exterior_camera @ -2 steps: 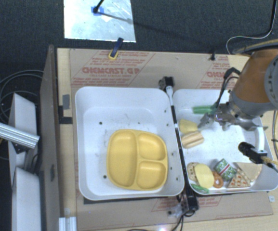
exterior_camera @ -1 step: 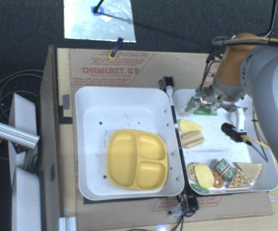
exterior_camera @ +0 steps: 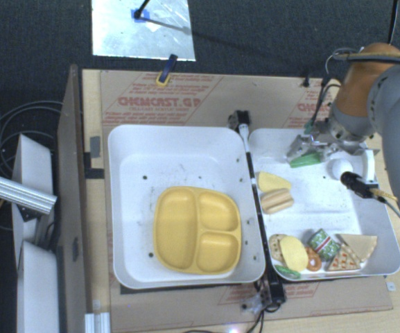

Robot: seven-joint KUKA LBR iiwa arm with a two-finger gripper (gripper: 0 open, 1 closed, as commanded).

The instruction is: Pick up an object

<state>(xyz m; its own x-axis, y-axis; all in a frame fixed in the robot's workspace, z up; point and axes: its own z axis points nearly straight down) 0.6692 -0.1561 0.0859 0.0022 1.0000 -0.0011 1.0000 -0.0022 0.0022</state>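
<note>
- Dark carpet surrounds the bench (exterior_camera: 186, 96), whose cardboard top carries two white bins side by side.
- Starting in the left bin (exterior_camera: 127, 186), we see a yellow divided tray (exterior_camera: 198, 229) lying toward its near edge, untouched.
- Crossing into the right bin (exterior_camera: 387, 255), we find a yellow wedge (exterior_camera: 274, 182) and a small bread roll (exterior_camera: 277, 200) against its left wall, and a cluster of toy food (exterior_camera: 321, 250) along its near edge.
- At the far edge of that bin we see the gripper (exterior_camera: 309, 146) low over a green object (exterior_camera: 306, 160); the two look in contact, but we cannot tell whether the claw is open or closed.
- We judge the pick as under way and unfinished: the green object appears to rest on the bin floor, so the grasp and the lift are left.
</note>
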